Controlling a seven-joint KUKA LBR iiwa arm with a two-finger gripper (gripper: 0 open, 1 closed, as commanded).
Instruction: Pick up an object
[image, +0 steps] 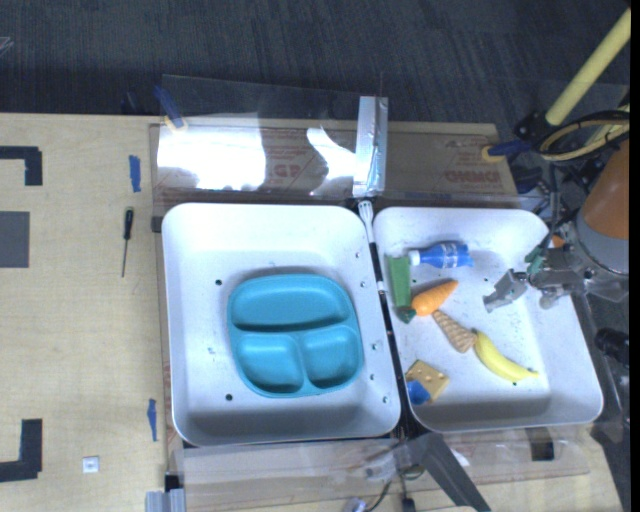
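Observation:
The right bin (560, 395) holds several toy items: a blue and white bottle (441, 256), a green stick (400, 287), an orange carrot (435, 297), a tan waffle cone (455, 331), a yellow banana (502, 360) and a small tan and blue piece (424, 381). My gripper (516, 283) hangs over the right part of this bin, right of the carrot and above the banana. Nothing shows between its fingers.
The left bin (190, 240) carries a blue divided tray (294, 332). A clear plastic wall (260, 150) stands behind the bins. Cables and a yellow pole (590, 65) lie at the far right. A screwdriver (127, 238) rests on the bench at left.

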